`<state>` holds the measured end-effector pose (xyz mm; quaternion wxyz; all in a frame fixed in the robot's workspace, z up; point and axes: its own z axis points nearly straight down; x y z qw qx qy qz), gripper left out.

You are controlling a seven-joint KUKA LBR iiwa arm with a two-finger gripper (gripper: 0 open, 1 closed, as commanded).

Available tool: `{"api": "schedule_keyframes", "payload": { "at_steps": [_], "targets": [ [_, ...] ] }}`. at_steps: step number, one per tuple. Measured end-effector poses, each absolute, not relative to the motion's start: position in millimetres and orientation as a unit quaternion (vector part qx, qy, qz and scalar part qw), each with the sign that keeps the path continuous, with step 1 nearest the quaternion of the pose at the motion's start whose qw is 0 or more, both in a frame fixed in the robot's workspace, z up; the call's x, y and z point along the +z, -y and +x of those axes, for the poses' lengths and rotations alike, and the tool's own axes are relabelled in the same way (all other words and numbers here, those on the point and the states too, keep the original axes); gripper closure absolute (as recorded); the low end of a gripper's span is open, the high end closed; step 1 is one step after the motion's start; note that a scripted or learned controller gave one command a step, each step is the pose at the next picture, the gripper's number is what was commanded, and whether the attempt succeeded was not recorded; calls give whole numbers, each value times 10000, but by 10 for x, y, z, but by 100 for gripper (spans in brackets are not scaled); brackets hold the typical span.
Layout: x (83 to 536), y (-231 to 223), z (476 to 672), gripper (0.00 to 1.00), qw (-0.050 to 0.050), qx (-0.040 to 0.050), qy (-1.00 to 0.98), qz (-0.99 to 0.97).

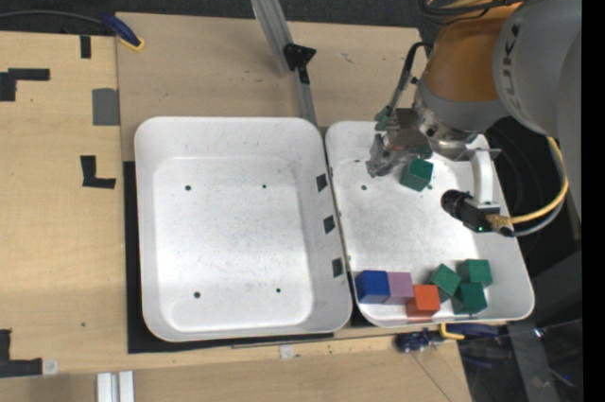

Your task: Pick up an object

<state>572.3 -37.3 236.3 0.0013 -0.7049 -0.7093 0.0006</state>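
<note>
While the gripper (388, 154) hangs over the right bin (392, 230), grip state indiscernible, a green cube (416, 174) sits just beside it; next, likely a verified lift.

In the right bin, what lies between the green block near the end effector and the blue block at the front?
Nothing: in the camera view, bare white bin floor separates the green block from the blue block.

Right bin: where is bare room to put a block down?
The right bin has bare floor in its middle, between the gripper with a green block at the far end and the block cluster along the near wall, which is crowded.
</note>
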Motion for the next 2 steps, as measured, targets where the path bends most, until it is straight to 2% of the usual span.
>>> {"api": "schedule_keyframes", "payload": {
  "at_steps": [1, 2],
  "targets": [
    [2441, -152, 5569, 100, 16, 0, 7097, -7045],
    [2331, -664, 5387, 100, 18, 9, 7093, -7050]
  ]
}}
